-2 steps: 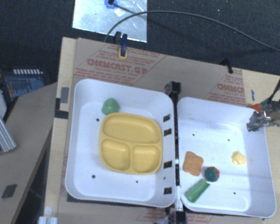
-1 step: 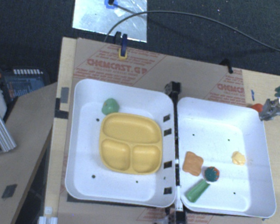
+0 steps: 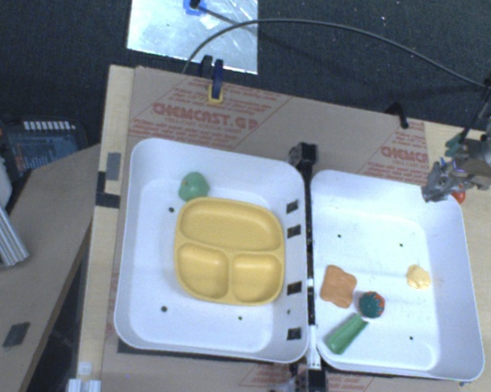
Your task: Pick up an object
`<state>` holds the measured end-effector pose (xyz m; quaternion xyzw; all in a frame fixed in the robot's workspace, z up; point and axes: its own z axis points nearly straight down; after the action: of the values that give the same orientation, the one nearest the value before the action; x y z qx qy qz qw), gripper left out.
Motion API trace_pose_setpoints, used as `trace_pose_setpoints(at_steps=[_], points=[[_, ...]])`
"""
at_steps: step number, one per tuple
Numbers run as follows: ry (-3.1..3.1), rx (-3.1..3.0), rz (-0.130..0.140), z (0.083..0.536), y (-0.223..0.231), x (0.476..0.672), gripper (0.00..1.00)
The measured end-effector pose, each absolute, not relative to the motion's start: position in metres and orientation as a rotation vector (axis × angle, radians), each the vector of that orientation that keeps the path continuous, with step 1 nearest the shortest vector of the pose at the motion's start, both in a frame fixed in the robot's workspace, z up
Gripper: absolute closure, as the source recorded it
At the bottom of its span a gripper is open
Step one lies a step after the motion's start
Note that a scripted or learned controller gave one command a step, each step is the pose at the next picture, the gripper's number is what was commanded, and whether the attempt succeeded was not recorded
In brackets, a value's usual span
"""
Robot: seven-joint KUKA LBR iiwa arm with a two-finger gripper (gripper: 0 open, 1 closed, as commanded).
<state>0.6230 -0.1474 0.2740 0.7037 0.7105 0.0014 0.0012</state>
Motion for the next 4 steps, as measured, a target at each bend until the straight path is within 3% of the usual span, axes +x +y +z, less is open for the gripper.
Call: trace_pose_setpoints(at_steps=[2, 4], points=[[2.228, 2.212, 0.003, 0.255, -0.045, 0.644, 1.0], [2.228, 2.213, 0.002, 0.255, 0.049, 0.643, 1.0]])
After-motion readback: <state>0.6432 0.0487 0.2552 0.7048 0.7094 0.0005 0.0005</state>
